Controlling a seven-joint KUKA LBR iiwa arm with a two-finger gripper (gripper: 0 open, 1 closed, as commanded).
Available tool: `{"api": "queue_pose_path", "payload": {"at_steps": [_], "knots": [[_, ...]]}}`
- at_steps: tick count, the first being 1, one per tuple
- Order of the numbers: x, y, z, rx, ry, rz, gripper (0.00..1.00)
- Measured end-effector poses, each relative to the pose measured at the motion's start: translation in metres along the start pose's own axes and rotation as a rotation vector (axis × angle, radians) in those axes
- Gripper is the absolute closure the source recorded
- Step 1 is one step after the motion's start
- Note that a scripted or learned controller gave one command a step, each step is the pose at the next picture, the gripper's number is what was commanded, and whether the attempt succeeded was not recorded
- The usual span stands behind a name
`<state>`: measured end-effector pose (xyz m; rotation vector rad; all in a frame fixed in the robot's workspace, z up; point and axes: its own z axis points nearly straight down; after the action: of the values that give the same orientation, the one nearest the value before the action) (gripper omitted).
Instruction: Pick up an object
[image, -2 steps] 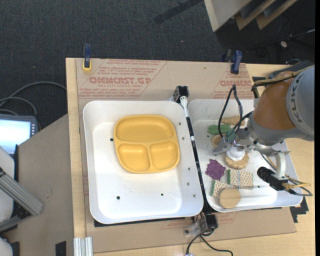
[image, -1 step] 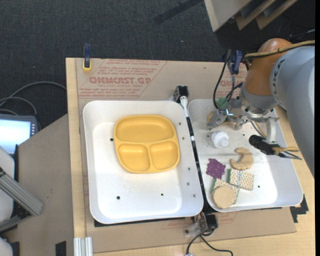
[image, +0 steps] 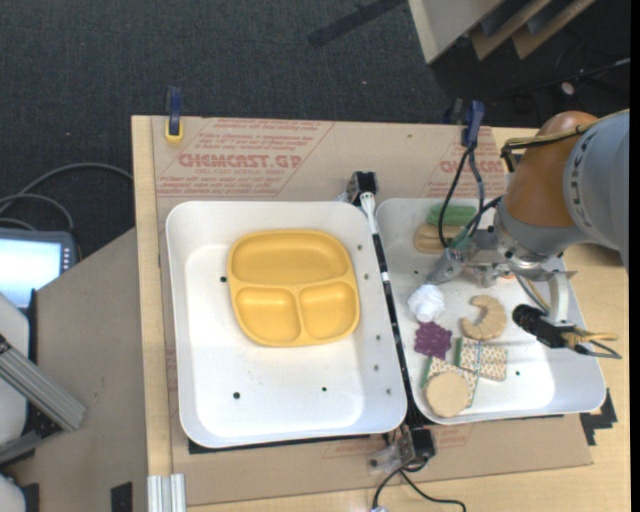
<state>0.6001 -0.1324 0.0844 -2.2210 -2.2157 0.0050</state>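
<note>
The right bin (image: 570, 395) holds several small things. A white crumpled lump (image: 426, 301) lies near its left wall, with a purple piece (image: 433, 339) just below it. A tan crescent (image: 487, 318) sits in the middle. Toward the front lie a patterned card (image: 482, 358) and a round tan disc (image: 448, 392). At the back are a green item (image: 450, 214) and a tan piece (image: 431, 238). My gripper (image: 470, 267) hangs low over the bin's back half, just above the lump and the crescent, with nothing seen in it.
The left bin (image: 200, 330) carries a yellow divided plate (image: 294, 285). A black rail (image: 380, 280) runs between the bins. The grey and orange arm (image: 560, 180) covers the right bin's back right corner. Cardboard (image: 250, 150) lies under both bins.
</note>
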Motion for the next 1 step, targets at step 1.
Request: {"api": "queue_pose_path", "payload": {"at_steps": [1], "knots": [[0.0103,0.0517,0.0026,0.020,0.001,0.000,0.00]]}}
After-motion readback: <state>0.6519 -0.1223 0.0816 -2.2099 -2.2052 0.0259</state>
